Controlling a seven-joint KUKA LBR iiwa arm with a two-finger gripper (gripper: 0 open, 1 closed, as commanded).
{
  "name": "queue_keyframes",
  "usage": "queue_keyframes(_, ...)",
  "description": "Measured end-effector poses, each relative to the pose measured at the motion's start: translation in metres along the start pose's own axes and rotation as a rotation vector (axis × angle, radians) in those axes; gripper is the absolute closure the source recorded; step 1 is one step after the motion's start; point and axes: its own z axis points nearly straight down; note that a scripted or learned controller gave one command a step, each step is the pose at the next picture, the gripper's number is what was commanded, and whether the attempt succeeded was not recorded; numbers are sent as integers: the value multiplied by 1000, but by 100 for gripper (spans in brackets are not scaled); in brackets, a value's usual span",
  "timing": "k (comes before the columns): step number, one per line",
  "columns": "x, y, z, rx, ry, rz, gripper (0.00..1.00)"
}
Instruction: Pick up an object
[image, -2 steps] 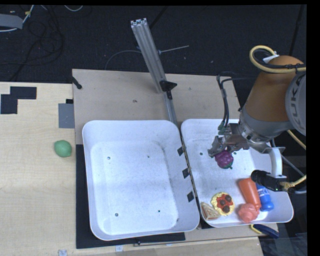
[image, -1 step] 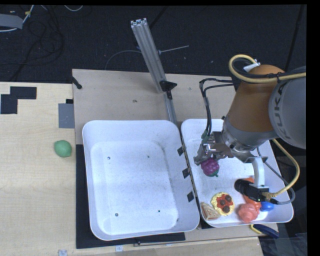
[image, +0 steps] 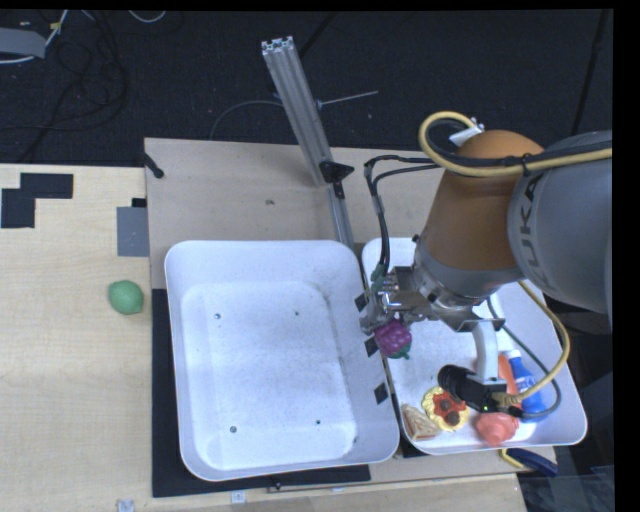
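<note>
My gripper (image: 390, 325) hangs over the left rim of the right bin (image: 556, 425), under the grey and orange arm. A purple fruit-like toy with green bits (image: 395, 340) sits between its fingertips, and the fingers are shut on it. Along the front of the right bin lie a tan wedge (image: 421, 423), a yellow and red toy (image: 441, 405), a salmon-pink lump (image: 496, 428) and a blue, orange and white tube (image: 514, 376). The arm hides much of that bin's middle and back.
The left bin (image: 200, 270) lies just left of the gripper. A green ball (image: 126, 297) rests on the bench outside the bins at the far left. An aluminium rail (image: 303, 110) slants down from the back toward the gap between the bins.
</note>
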Motion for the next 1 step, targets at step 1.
queue_keyframes(1,48,-21,-7,1,-1,0,100)
